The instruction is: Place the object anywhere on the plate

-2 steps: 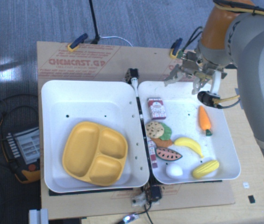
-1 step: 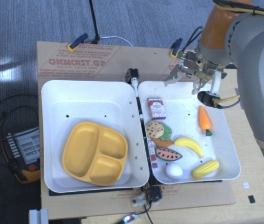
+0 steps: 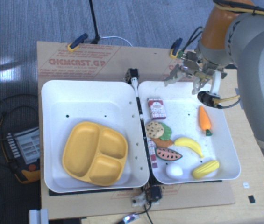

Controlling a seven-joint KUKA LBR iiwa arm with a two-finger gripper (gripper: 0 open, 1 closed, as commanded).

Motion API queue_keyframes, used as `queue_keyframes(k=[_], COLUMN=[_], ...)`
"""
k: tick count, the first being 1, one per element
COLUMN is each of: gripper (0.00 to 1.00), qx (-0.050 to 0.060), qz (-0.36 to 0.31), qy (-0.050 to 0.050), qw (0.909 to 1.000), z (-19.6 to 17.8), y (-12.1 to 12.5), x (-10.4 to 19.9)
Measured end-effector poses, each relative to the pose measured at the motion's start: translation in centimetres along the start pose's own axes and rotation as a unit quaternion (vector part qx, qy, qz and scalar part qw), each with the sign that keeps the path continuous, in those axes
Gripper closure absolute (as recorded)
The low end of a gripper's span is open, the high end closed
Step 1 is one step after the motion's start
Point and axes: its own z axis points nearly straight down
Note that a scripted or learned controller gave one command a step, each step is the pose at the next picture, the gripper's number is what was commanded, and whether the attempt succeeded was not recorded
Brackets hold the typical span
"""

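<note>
Gripper (image 3: 193, 76) sits over the back rim of the right bin (image 3: 232, 155), fingers splayed apart, nothing between them. Task doesn't name the object, so any toy in that bin is a candidate; all look like light, rigid, smooth plastic, likely slippery, not fragile. Nearest, just below the gripper toward the front: carrot (image 3: 204, 119), tapered, so pinch across its thick orange middle, not the tip. To its left at similar range: red box (image 3: 156, 108), flat faces, easiest grip across the short sides. Further toward the front: cookie (image 3: 154, 129) overlapping a green piece, then banana (image 3: 189, 145) and watermelon slice (image 3: 168, 153), both curved and low, prone to squirting out. Farthest in that bin: white egg (image 3: 174, 171) and corn (image 3: 205, 168) by the front wall. Well off to the left and front: left bin (image 3: 57, 94), holding the yellow three-compartment plate (image 3: 94, 152), no items on it.
</note>
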Motion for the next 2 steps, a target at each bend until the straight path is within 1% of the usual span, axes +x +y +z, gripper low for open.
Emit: queue_keyframes(k=[2], gripper=[0.00], qx=[0.000], qz=[0.000], qy=[0.000], qw=[1.0000], z=[0.00], y=[0.00], x=[0.00])
